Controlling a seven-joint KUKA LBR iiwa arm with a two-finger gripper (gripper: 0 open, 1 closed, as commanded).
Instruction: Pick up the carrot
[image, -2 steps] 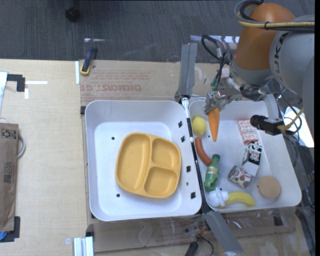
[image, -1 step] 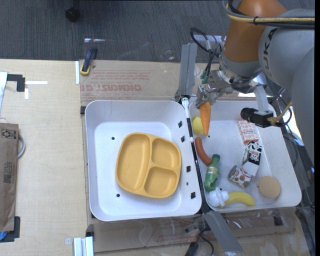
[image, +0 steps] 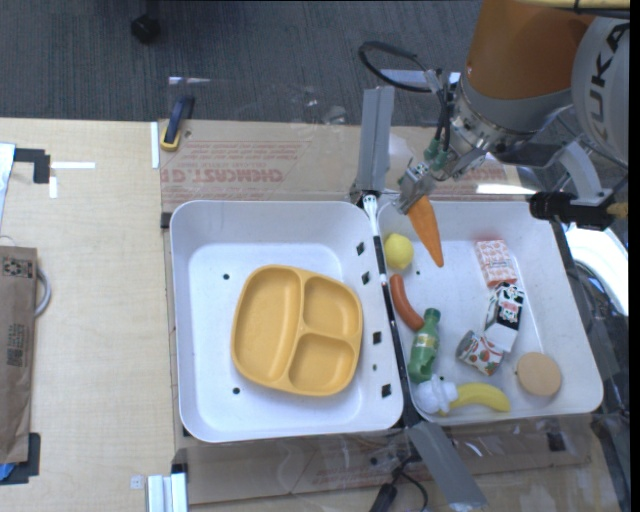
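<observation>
Carrot (image: 428, 230) hung point-down from gripper (image: 414, 192), fingers closed on its thick end, above right bin (image: 575, 300) beside lemon (image: 398, 251); yellow plate (image: 297, 329) lay in left bin (image: 190, 300)

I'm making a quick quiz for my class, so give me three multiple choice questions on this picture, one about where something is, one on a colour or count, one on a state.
1. Where does the yellow divided plate lie?
A. In the left bin
B. In the right bin
C. On the cardboard

2. How many compartments does the plate have?
A. Two
B. Three
C. Five

3. What is the state of the carrot?
A. Lying flat beside the banana
B. Resting on the plate
C. Held at its top end by the fingers, tip hanging down

Answers:
1 A, the plate sits inside the left bin.
2 B, one long section and two smaller ones show.
3 C, the carrot hangs tilted from the gripper over the right bin, apart from the banana.
</observation>
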